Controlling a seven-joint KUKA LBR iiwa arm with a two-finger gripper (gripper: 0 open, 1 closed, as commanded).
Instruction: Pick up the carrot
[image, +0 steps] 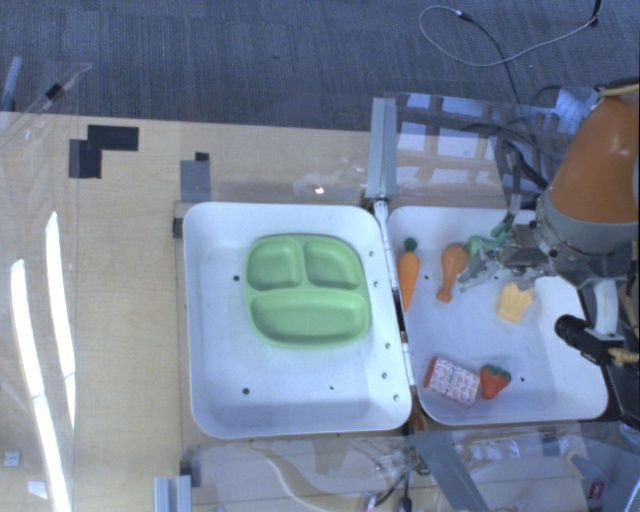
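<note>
The carrot (408, 276), probably a light, stiff, slick plastic toy best pinched across its thick orange middle, lies against the right bin (560, 400)'s left wall, while the gripper (490, 268) hovers nearby, its state unclear.

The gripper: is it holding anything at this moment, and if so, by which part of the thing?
Nothing is seen between the fingers of the gripper. It is above the right bin, close to an orange drumstick-shaped toy. The carrot lies apart near the bin's left wall.
</note>
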